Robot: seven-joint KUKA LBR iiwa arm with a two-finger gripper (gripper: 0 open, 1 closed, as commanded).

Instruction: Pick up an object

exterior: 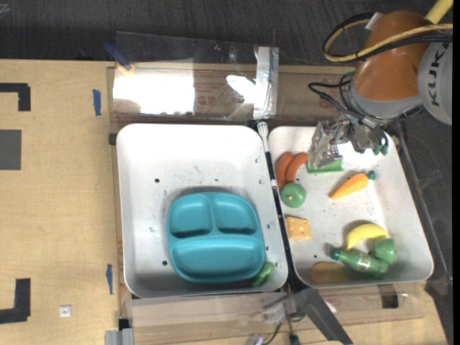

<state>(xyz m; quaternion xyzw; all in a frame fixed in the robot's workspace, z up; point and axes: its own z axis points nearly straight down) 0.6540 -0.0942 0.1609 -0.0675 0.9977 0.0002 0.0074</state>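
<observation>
My gripper (325,153) hangs over the far left part of the right bin (413,214), just right of an orange-red toy food (290,165). A flat green piece (325,167) lies right under its tip; whether it is held is unclear. A green apple (292,194) lies below that, and a carrot (348,185) to the gripper's lower right. A cheese wedge (298,228), a banana (365,233), a green bottle (358,261), a green round piece (387,250) and a brown item (327,270) fill the near part of the bin.
The left bin (144,157) holds a teal divided plate (214,236) with a small green item (263,271) at its near right corner. The wall between the bins (272,185) runs just left of the toys. A clear plastic sheet (194,85) lies behind the bins.
</observation>
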